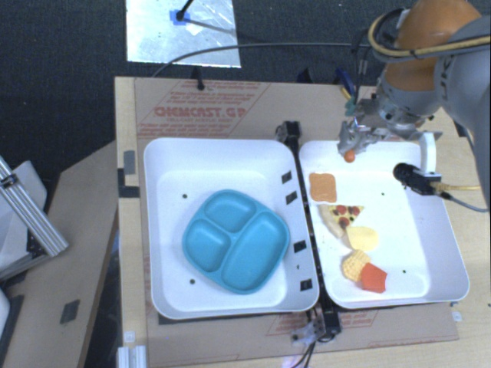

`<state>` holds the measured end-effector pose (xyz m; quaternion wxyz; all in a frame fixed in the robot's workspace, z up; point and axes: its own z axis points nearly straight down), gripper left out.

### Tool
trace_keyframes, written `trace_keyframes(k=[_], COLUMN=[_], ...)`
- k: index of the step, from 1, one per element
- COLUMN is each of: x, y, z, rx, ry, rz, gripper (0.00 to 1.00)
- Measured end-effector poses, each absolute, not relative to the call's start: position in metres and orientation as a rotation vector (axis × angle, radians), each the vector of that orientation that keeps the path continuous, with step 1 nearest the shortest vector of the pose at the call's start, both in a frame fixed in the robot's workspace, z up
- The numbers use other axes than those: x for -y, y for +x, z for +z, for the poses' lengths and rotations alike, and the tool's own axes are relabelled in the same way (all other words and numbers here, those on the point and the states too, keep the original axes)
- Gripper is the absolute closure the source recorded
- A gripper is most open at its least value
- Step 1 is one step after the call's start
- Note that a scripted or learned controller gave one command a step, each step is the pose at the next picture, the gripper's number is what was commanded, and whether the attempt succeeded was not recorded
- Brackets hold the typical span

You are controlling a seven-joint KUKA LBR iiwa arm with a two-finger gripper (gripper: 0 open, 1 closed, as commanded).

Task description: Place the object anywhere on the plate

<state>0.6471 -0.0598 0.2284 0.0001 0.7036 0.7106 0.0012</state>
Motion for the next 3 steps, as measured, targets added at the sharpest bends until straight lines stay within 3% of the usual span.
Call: trace_keyframes(k=[2,3], x=[-0.058,-0.103], y=[0.668,0.663], z=[0.234,0.22], rx=[-2.23,-2.233], ry=[2.21,2.211], rz=[0.006,0.002], gripper=[1.0,1.0])
